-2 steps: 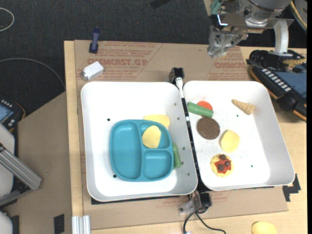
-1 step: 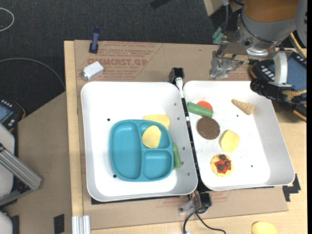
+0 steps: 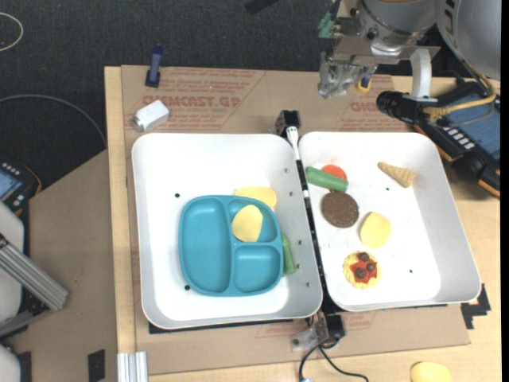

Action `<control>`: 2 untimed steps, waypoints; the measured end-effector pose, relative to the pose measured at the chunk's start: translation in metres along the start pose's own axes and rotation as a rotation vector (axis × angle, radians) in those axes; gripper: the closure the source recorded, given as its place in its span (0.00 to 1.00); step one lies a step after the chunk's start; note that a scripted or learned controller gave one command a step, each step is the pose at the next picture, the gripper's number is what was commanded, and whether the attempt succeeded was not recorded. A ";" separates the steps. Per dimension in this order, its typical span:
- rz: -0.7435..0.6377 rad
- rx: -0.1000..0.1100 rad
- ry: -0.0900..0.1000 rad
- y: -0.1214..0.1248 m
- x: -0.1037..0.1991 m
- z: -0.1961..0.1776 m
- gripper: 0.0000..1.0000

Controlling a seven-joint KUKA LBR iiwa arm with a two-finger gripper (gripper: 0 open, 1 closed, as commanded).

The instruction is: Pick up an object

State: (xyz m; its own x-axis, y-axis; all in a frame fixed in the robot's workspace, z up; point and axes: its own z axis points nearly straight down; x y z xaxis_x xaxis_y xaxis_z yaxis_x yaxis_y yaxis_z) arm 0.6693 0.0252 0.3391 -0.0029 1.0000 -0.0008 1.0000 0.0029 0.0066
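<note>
White plastic bins sit side by side on the bench, and the right bin (image 3: 445,213) holds most of the loose toy food: a green bean-like piece (image 3: 324,177) lying across something orange (image 3: 336,170), a brown cookie (image 3: 340,210), a yellow chip (image 3: 374,230), a small pizza (image 3: 362,269) and a waffle cone (image 3: 398,173) off toward the far corner. The left bin (image 3: 159,213) carries a blue divided tray (image 3: 208,245) with a yellow piece (image 3: 247,224) lying in its upper right compartment, and another yellow piece (image 3: 256,196) just behind the tray.

The gripper (image 3: 343,84) hangs above the cardboard behind the right bin, well apart from everything in it. Nothing shows between its fingers, and how wide they stand cannot be told from this angle.

No object has been picked yet, so the step in hand looks like choosing a target and coming down on it. The cone or the yellow chip seem the better choices, since each lies alone with bare floor around it. The green piece touches its orange neighbour, so a grasp there could catch both. The flat cookie probably gives the fingers little to pinch. A straight descent, centred over the chosen piece, should serve best
</note>
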 end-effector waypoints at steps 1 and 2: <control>-0.003 -0.006 0.003 -0.002 0.046 -0.089 1.00; 0.002 0.014 0.000 -0.003 0.056 -0.013 1.00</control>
State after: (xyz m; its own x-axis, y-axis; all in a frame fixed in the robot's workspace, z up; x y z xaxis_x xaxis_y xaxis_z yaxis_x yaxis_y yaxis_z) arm 0.6658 0.0811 0.3521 -0.0012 1.0000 -0.0007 1.0000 0.0012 -0.0078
